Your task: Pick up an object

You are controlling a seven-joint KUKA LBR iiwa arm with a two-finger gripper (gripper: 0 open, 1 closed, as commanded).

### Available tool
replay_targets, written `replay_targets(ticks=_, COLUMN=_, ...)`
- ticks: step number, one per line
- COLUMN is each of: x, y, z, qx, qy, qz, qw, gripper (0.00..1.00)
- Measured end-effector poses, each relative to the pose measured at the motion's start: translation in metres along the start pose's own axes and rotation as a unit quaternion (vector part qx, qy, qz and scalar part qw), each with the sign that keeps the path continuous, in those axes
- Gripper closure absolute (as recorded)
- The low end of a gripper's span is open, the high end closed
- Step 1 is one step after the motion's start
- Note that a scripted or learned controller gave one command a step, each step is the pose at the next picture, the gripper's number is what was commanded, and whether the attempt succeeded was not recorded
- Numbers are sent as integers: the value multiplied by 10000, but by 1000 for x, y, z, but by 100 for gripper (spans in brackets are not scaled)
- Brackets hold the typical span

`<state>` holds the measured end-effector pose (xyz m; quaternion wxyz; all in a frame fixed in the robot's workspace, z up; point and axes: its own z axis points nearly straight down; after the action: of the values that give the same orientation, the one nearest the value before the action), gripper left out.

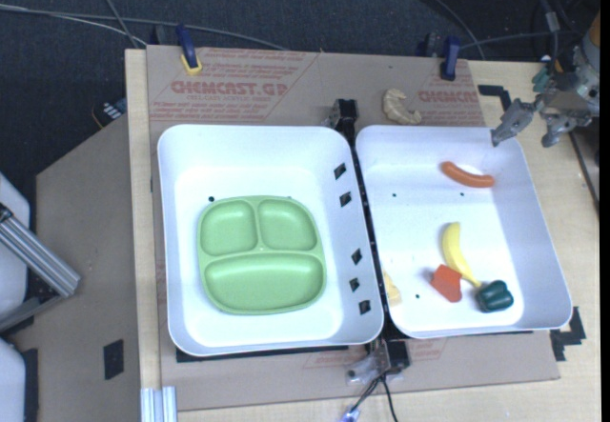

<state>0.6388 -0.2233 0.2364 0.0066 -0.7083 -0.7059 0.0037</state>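
Observation:
The right white bin [410, 220] holds an orange sausage [467, 175] near its far side, a yellow banana [457, 251], a red piece [446, 283] and a dark green pepper [494, 295] near its front. My gripper [531, 124] hangs at the far right corner of this bin, above its rim, right of the sausage. Its two fingers are spread apart with nothing between them.
The left white bin [181, 220] holds a green divided tray [260, 253]. A beige lump [401, 106] lies on the cardboard behind the bins. Clamps [189, 53] pin the board's far edge. Cables run over the dark floor behind.

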Motion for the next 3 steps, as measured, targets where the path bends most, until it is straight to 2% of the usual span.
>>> replay_targets(ticks=1, x=1, y=3, z=-9, qx=-72, qy=-19, qz=-19, qw=10000, gripper=0)
replay_targets(ticks=3, x=4, y=14, z=82, qx=-50, qy=-14, qz=-21, qw=10000, gripper=0)
